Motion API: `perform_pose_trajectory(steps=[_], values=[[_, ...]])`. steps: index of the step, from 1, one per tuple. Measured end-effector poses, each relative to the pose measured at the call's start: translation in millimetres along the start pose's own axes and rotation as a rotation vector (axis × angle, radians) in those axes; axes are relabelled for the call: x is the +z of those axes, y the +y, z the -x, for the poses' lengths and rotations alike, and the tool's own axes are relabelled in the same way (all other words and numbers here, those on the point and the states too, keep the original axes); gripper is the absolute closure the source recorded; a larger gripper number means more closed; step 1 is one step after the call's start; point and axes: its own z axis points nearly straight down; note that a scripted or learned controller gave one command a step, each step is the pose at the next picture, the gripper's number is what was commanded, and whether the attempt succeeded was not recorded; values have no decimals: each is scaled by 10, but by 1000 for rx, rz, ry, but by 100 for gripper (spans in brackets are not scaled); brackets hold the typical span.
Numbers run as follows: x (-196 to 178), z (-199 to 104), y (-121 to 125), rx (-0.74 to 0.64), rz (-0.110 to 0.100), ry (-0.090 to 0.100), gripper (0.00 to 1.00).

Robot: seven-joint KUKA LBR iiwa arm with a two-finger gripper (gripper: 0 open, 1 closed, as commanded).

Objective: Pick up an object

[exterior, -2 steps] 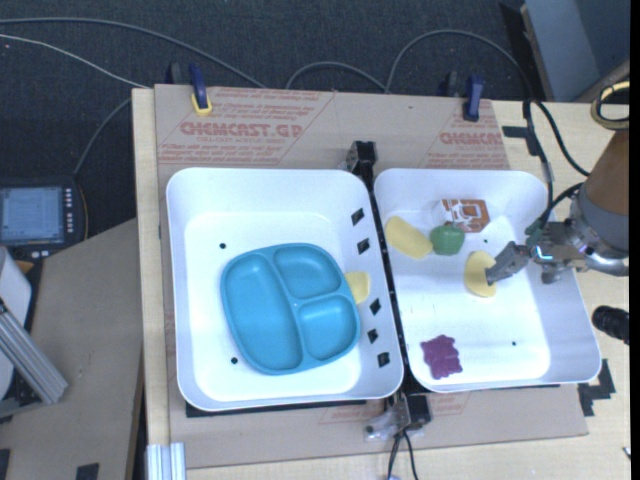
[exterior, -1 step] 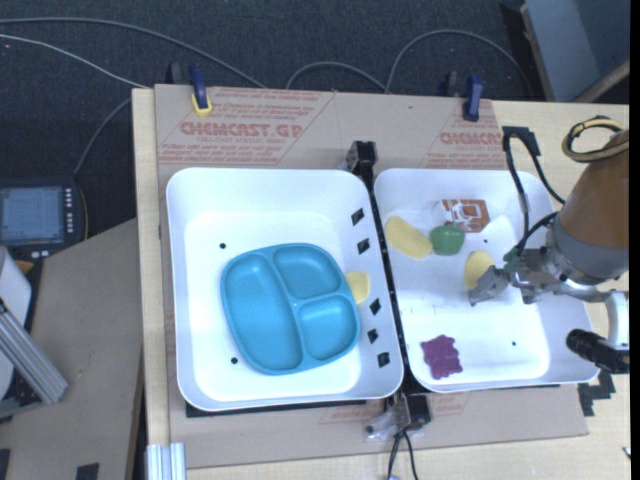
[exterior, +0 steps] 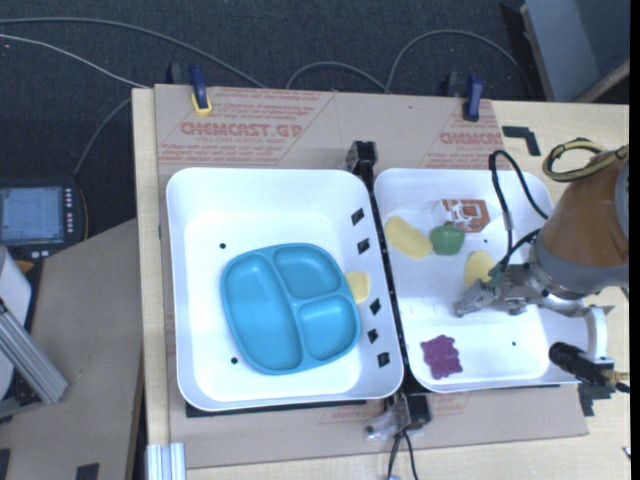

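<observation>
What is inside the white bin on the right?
The right bin holds a purple toy, a green pepper-like toy, two yellow pieces and a packet. The gripper covers some floor.

Right bin [exterior: 520, 368]: bare floor at its 5 o'clock; purple piece [exterior: 441, 355] blocks 7 o'clock, and yellow [exterior: 408, 237] and green [exterior: 447, 238] pieces crowd 11 o'clock.
</observation>
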Motion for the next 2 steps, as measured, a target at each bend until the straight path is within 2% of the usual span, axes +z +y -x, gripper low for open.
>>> perform_pose_trajectory(steps=[1,2], values=[[-134,2,17,1,6,-1,100],[-588,63,-4,0,11,-5,100]])
